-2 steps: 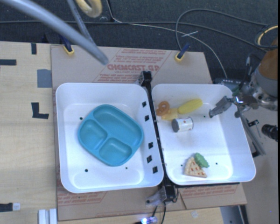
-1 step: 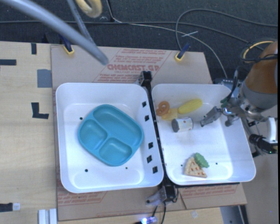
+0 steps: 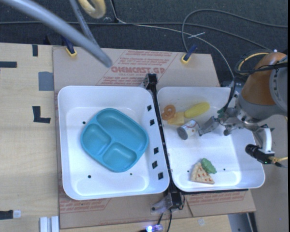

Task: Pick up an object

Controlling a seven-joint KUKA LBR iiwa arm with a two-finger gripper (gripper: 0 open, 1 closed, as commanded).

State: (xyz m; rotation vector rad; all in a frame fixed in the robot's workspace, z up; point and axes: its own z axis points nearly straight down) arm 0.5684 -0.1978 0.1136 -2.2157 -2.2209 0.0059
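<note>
The right bin [image 3: 249, 180] holds several small items. A yellow corn-like piece [image 3: 196, 110] and an orange ring-shaped piece [image 3: 169, 112] lie near its far left corner. Just in front of them sits a small grey cylinder [image 3: 185, 130] on its side. Toward the near edge there is a pizza slice toy with a green bit [image 3: 203, 172]. My gripper [image 3: 206, 126] is low in this bin, just right of the grey cylinder and below the yellow piece, pointing left. Nothing visibly sits in its grasp.
A blue divided plate [image 3: 115, 139] lies in the left bin [image 3: 70, 178]. A black divider [image 3: 157, 129] joins the two bins. The arm's orange-banded wrist [image 3: 258, 88] hangs over the right bin's far right corner. Cables trail across the back.
</note>
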